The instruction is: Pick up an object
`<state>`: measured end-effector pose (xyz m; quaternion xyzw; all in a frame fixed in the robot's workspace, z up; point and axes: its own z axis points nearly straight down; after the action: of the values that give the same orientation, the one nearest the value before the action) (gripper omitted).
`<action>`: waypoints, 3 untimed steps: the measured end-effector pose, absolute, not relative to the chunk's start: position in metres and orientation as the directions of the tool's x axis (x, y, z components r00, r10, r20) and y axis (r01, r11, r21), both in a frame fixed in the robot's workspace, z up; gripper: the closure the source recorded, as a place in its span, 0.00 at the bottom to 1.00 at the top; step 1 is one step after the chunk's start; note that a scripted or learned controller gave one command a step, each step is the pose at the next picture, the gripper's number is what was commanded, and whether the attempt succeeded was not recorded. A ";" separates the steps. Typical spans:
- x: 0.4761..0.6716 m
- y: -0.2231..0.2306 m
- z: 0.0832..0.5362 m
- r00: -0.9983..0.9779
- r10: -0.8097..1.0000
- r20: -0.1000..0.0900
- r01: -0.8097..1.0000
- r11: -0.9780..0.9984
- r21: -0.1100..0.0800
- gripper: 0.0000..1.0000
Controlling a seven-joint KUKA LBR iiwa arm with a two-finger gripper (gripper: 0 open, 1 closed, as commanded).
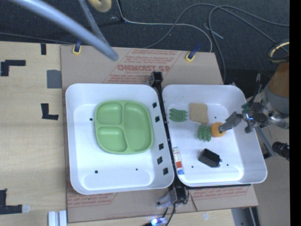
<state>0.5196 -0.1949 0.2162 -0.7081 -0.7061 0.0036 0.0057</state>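
- Trouble spot: orange ball (217, 129) sits in the right bin (235, 173), touching my claw (229, 124); whether the claw is spread, I can't tell.
- Green toy (204, 133) crowds it, so a nudge could roll it away.

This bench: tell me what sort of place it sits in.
Probably a robotics lab test bench. Two white bins are clipped side by side on cardboard, loose cables trail behind them, and toy-like items such as a green divided plate serve as grasp targets.

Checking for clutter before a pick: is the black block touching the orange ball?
Apart. The camera view shows bare white bin floor between the black block and the orange ball.
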 end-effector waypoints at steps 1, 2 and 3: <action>0.522 -0.195 0.222 -0.001 1.000 0.000 1.000 0.001 -0.002 0.00; 0.520 -0.198 0.178 0.000 1.000 0.000 1.000 0.000 -0.006 0.00; 0.516 -0.198 0.113 0.000 1.000 0.002 1.000 0.000 -0.007 0.00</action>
<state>0.5161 -0.1979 0.1131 -0.7071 -0.7071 0.0020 0.0032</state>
